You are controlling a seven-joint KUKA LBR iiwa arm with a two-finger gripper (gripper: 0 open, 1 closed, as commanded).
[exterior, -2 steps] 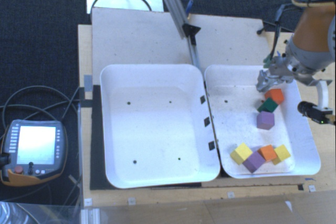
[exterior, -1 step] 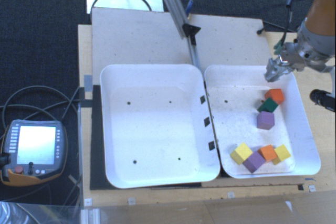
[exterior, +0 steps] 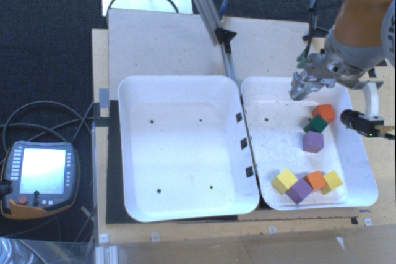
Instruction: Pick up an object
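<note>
Camera view, starting at the far left: a teach pendant (exterior: pixel 38 179) sits off the bench on the dark floor, its screen lit and its cables looping behind it. Next comes the left bin (exterior: pixel 133 133), a shallow white tray on the bench. Across the divide is the right bin (exterior: pixel 266 151), and that's where all the blocks are. Along its near edge runs a row: yellow cube (exterior: pixel 285 181), purple cube (exterior: pixel 300 190), orange cube (exterior: pixel 316 180), small yellow cube (exterior: pixel 332 180). Further up lies a lone purple block (exterior: pixel 313 141), then a green block (exterior: pixel 316 124) touching an orange block (exterior: pixel 323 112). The gripper (exterior: pixel 301 87) hangs at the bin's far rim, nothing between its fingers as far as I can see, but whether they're spread or closed I cannot tell from this angle. The nearest candidates, I'd say, are the orange and green pair, lying just right of the fingertips and toward the near side, so the coming move looks like a short shift that way and down.
</note>
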